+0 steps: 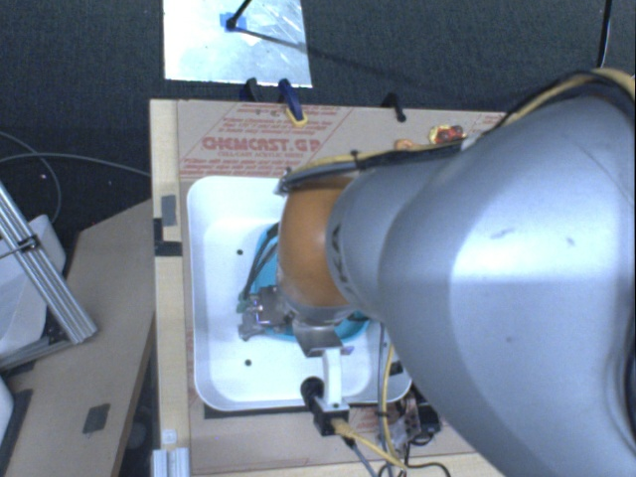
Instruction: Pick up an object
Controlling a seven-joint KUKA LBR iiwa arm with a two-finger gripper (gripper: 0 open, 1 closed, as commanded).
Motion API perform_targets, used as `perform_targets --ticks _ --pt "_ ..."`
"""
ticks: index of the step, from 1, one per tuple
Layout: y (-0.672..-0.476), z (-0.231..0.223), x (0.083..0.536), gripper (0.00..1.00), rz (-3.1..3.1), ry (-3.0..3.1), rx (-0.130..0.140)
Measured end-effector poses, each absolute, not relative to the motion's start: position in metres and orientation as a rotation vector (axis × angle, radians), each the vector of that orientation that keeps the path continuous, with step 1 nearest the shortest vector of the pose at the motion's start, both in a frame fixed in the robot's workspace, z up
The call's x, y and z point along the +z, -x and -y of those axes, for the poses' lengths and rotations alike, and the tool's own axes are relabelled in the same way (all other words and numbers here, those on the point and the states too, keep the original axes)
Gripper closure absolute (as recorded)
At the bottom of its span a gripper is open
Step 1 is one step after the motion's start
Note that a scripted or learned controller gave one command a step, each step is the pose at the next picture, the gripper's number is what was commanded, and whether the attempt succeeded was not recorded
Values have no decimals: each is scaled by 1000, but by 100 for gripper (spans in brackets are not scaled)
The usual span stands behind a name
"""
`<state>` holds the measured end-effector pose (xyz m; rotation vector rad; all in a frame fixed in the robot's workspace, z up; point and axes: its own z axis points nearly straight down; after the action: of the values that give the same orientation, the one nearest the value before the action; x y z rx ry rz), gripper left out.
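The blue object [266, 266] under the arm [477, 266] in the left bin [214, 296] appears light and rigid; grip its exposed left edge; pincer state indeterminate.

1. One grey arm [497, 266] with one orange band [308, 246].
2. One white bin [214, 266] can be counted; the arm covers the bench's right side.
3. One blue object [266, 256] in that bin, partly hidden.
4. One brown printed sheet [258, 137] along the bench's far edge.
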<state>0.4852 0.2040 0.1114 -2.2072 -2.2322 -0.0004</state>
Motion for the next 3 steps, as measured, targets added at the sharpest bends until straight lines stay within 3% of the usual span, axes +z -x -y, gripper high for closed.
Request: perform_targets --ticks 1,2,3 --pt "-590 -113 119 0 2216 2228 -2" --pt "-547 -9 189 0 2218 2234 -4" --pt "-507 11 184 0 2219 2224 2"
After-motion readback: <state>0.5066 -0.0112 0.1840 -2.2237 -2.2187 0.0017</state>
